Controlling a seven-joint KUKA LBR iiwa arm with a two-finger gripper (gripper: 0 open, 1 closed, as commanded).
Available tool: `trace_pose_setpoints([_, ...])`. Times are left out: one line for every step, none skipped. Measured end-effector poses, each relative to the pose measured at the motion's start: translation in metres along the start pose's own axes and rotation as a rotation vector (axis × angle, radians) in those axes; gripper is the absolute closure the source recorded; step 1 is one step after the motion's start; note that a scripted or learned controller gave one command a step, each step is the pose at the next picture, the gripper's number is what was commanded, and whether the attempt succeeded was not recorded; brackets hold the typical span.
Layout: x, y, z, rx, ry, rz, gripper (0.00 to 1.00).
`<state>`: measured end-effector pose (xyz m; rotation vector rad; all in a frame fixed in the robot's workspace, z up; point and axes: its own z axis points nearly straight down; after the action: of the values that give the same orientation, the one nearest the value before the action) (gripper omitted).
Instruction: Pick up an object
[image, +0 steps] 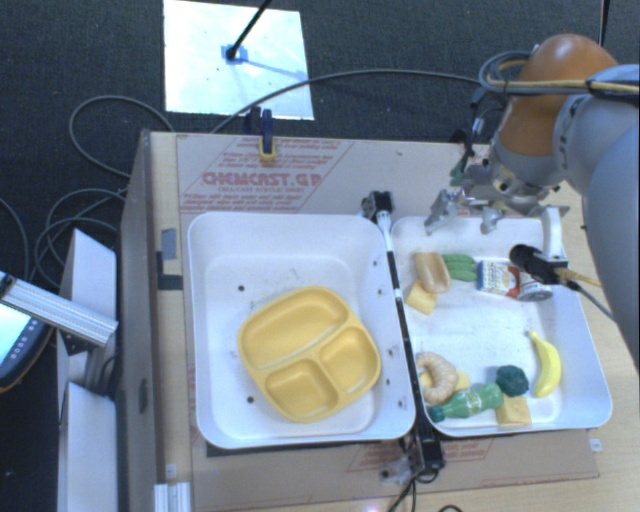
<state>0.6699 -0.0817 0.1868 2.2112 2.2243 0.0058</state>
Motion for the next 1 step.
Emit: trace_pose_setpoints([-0.0037, -0.0365, 0.0390, 0.006, 0.001, 0.004, 0.00])
